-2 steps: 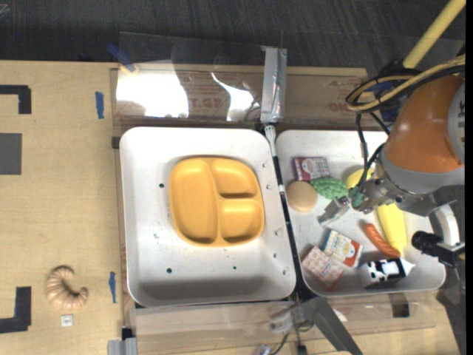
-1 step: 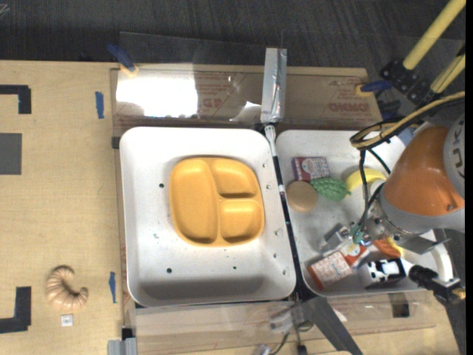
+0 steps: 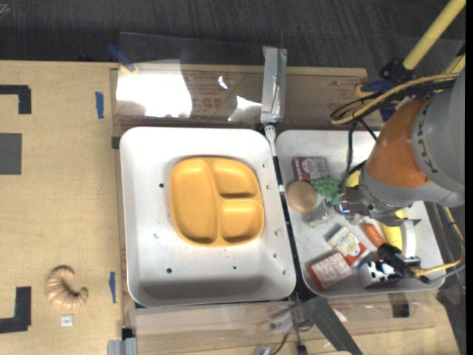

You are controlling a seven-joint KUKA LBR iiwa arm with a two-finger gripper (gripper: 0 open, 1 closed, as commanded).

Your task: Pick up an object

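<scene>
The right bin (image 3: 295, 143) holds several small objects. Among them are a tan round piece (image 3: 301, 196), a pink packet (image 3: 310, 168), a green item (image 3: 327, 187), a small printed box (image 3: 341, 237), a red and white packet (image 3: 330, 268) and a black-and-white toy (image 3: 383, 270). My gripper (image 3: 346, 205) reaches down into the middle of this bin, just right of the tan piece and the green item and above the printed box. The wrist and its orange band (image 3: 395, 165) hide what lies under them. I see nothing held.
In the left bin (image 3: 140, 198) lies a yellow divided plate (image 3: 216, 200). A tan croissant-shaped toy (image 3: 66, 287) rests on the bench at the far left. Yellow and black cables (image 3: 369, 98) hang behind the right bin. A clear panel (image 3: 192, 87) stands at the back.
</scene>
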